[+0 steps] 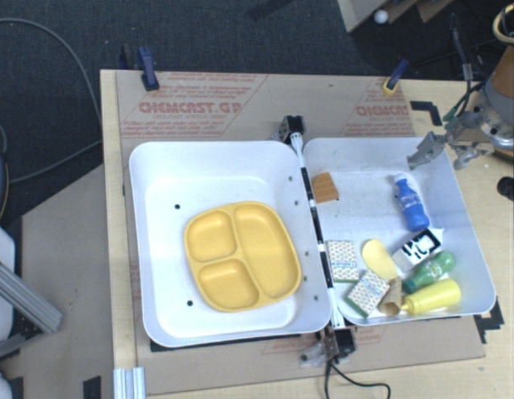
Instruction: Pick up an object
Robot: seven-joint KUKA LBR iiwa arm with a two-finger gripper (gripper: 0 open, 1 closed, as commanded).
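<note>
– Nearest, in the right bin (467, 223)?

– A yellow bottle (432, 296) lying on its side, right by the front wall. Just behind it a green bottle (430, 271), lying down too, touching the yellow one.

– And left of those?

– A spotty packet (369, 292) in the front corner, with a small brown tube (392, 298) tucked between it and the yellow bottle. A bit further back, a second spotty packet (343, 260) close to the wall shared with the other bin. Beside that, a pale yellow lump (376, 256).

– Anything black?

– Yes, a little black and white box (422, 245), just behind the green bottle.

– Further back still?

– A blue bottle (411, 202), lying down, near the middle of the bin. Then a small brown block (324, 187), off on its own by the left wall.

– And the left bin (145, 223)?

– A big yellow plate (240, 254) with three parts, flat in the middle.

– Where's the hand (446, 152)?

– Up over the far right corner of the right bin, well apart from all the things. Fingers spread open. Nothing between them.

– So nothing picked up?

– Not yet. All of it lying in the bins.

– And past the bins?

– Brown table (240, 106) with red letters. A blue clip (146, 66) on the far left edge, and a yellow and blue clip (395, 77) on the far right.
</note>
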